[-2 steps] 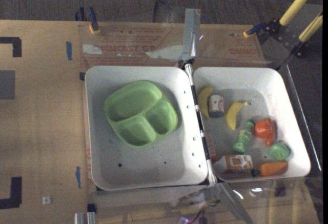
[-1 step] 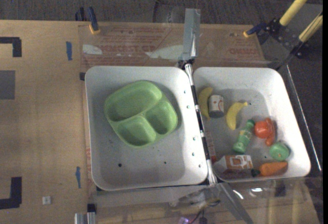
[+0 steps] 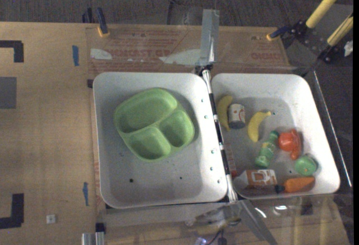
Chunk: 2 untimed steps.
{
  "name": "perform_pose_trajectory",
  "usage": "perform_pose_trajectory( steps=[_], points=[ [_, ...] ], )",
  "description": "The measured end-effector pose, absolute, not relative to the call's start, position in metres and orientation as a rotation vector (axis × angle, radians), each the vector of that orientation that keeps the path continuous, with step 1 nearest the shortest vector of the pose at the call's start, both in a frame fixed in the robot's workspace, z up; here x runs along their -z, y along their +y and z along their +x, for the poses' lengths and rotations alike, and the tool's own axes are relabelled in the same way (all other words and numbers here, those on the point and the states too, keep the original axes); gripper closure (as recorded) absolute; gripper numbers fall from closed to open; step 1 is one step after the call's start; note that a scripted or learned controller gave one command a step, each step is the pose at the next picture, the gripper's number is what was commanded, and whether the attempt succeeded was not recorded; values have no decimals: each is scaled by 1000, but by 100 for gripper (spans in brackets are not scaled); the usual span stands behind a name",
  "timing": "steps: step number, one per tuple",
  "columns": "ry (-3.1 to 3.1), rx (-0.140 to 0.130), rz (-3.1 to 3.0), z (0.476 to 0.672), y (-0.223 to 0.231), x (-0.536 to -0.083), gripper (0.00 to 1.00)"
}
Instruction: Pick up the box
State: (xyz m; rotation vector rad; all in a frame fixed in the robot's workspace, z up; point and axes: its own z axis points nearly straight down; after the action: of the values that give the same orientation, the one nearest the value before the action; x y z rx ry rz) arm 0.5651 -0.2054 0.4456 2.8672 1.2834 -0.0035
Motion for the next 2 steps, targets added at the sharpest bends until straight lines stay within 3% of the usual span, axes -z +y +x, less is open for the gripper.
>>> perform_pose_trajectory(
  steps=[1,2],
  points=[
    [1338,4,2845,556,-200,-435,0],
    [1338,2,2841,557,-200,-446,100]
  ],
)
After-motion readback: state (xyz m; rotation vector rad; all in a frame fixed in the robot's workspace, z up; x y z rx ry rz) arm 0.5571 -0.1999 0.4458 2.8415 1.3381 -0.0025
